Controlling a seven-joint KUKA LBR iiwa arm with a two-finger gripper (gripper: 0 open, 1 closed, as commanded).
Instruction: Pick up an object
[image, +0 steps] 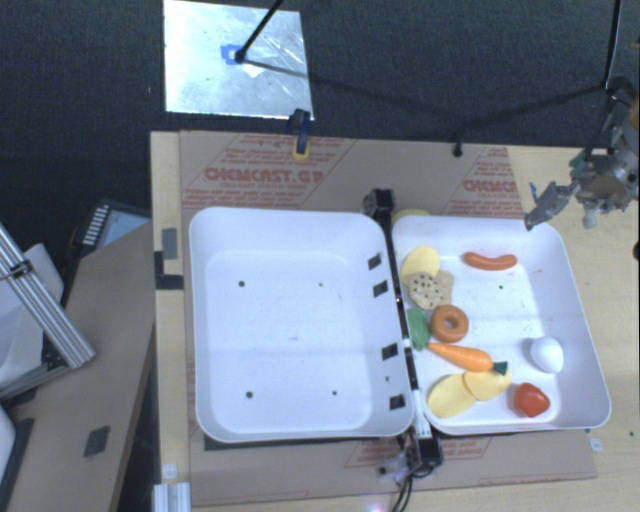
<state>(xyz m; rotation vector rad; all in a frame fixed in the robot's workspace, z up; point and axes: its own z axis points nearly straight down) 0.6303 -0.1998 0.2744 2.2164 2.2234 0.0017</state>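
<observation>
Above the far right corner of the right bin (585, 330), the gripper (560, 200) hangs over the bench and not over the toys. One grey finger (543, 207) points down and to the left, close to the bin's far rim, but whether the fingers are wide or narrow I cannot tell, because the metal parts are blurred together. Nothing is seen between them.

All the objects lie in the right bin. The nearest one to the gripper is the sausage (490, 262), which lies lower and to the left of it, apart from the finger. Its long axis runs almost left to right, parallel to the far rim. The carrot (462, 354) lies further down, well apart from the gripper; it is tilted a little, with the thin end and the green top toward the right. Just above the carrot is the donut (450, 323), and next to that the brown cookie (428, 290) partly over a yellow piece (420, 263) near the wall between the bins. A green piece (418, 330) touches the same wall. Two yellow slices (465, 392) lie near the front rim, with the red tomato (531, 400) to their right and the white egg (546, 353) above it, alone.

The left bin (290, 320) stands beside. A silver sheet (238, 60) lies on the dark floor behind the bench.
</observation>
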